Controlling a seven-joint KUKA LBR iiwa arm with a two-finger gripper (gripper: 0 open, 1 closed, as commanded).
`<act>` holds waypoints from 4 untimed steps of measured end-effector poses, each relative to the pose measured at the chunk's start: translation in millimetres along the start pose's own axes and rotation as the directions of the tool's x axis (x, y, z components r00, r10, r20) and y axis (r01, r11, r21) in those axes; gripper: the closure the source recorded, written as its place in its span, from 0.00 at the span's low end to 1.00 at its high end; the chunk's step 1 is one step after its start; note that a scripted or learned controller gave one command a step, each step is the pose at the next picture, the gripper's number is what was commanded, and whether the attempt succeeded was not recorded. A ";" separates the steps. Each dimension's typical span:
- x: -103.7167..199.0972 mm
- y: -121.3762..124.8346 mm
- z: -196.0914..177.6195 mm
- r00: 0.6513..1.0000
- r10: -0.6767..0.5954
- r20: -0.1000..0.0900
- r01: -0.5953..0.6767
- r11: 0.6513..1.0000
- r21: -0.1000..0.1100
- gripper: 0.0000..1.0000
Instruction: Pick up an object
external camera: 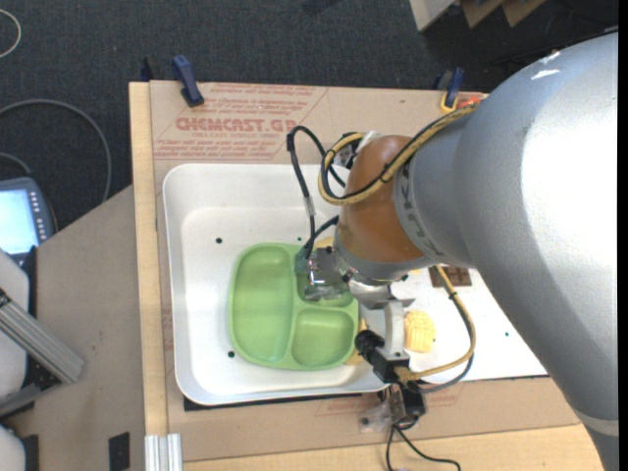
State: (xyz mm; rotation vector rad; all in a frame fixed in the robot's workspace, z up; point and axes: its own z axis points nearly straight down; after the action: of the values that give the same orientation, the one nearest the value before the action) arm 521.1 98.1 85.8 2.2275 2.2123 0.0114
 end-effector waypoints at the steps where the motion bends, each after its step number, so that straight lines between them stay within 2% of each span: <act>1: 3.0 0.1 -14.6 1.000 -0.004 0.000 0.004 1.000 -0.006 1.00; 2: 3.2 -0.4 -23.7 1.000 -0.002 0.000 0.002 1.000 -0.005 1.00; 3: 85.5 44.5 -128.6 1.000 -0.016 -0.004 0.016 1.000 -0.007 1.00; 4: 131.7 29.3 -273.3 1.000 -0.015 -0.006 0.014 1.000 -0.010 1.00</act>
State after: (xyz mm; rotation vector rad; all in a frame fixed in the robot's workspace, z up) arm 549.5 228.6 359.8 2.2093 2.2263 0.0295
